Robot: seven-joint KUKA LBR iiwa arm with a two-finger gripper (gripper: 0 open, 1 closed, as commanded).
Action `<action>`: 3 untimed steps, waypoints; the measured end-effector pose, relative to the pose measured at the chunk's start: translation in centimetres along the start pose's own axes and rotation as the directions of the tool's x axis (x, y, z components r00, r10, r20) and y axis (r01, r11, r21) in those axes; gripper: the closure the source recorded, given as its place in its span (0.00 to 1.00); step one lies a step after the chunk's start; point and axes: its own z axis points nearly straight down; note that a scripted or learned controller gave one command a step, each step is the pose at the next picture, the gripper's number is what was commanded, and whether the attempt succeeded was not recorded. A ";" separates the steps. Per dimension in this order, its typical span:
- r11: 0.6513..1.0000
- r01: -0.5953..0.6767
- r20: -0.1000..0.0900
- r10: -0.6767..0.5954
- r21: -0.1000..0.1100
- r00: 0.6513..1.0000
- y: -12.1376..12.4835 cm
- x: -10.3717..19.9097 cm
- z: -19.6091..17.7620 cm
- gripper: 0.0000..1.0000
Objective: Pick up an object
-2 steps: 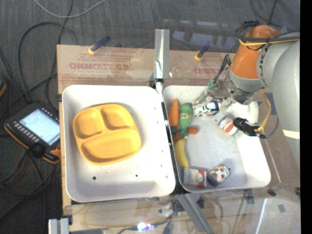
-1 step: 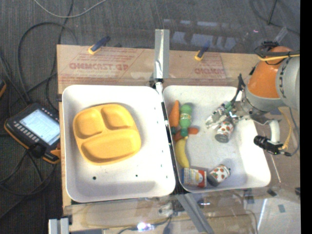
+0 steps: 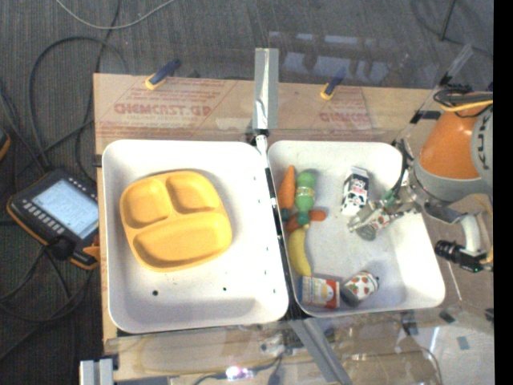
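The jaws (image 3: 370,221) hang low in the right bin (image 3: 417,251), just beside the small black-and-white carton (image 3: 355,191) and a little below it; whether they are wide or narrow I cannot tell, and nothing shows between them. That carton looks the nearest candidate. To do this well, I would centre over it, come straight down so one finger passes each side, and close on its narrow faces, since it seems light and could tip or skate on the smooth floor. Other choices lie along the bin's left wall: a carrot (image 3: 288,186), a green toy (image 3: 304,192), a banana (image 3: 299,253), with a red box (image 3: 319,290) and a strawberry-print piece (image 3: 361,285) at the front edge. These crowd each other, so a grasp there risks nudging neighbours. The left bin (image 3: 112,287) holds a yellow tray (image 3: 176,219). Both bins rest on a cardboard-topped counter (image 3: 184,107); cables (image 3: 48,62) and a pendant (image 3: 56,211) lie on the dark carpet (image 3: 120,38)
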 end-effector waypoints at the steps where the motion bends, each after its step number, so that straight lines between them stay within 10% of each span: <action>1: 0.992 -0.126 0.001 0.126 -0.001 0.992 -2.9 1.8 0.1 0.00; 2: 0.992 -0.124 -0.003 0.124 -0.002 0.992 -2.7 2.0 -0.7 1.00; 3: 0.986 -0.169 0.005 0.169 0.002 0.986 -0.6 2.9 -9.4 1.00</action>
